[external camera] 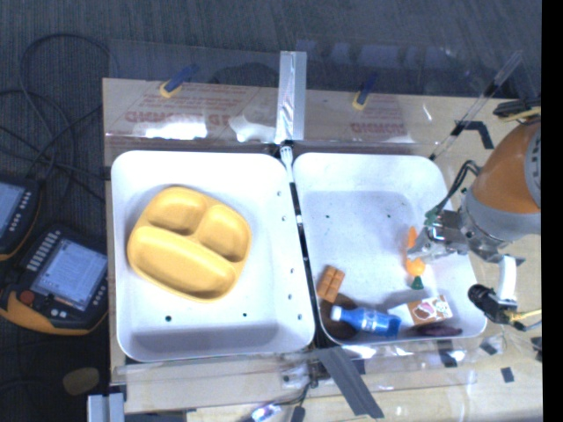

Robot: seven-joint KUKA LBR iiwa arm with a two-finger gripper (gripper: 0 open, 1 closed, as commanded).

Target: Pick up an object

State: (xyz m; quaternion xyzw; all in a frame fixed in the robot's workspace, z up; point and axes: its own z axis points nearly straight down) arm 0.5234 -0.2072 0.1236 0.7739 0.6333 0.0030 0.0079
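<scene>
Carrot [412, 251] lies in right bin [369, 178] beside gripper [433, 236], finger state unclear; bench [132, 104] stands on dark carpet [88, 16].

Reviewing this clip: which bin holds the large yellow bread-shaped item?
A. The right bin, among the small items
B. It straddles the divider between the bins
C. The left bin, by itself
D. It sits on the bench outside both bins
C: the yellow bread-shaped item lies in the left bin, while the blue bottle and other small items are in the right bin.
</scene>
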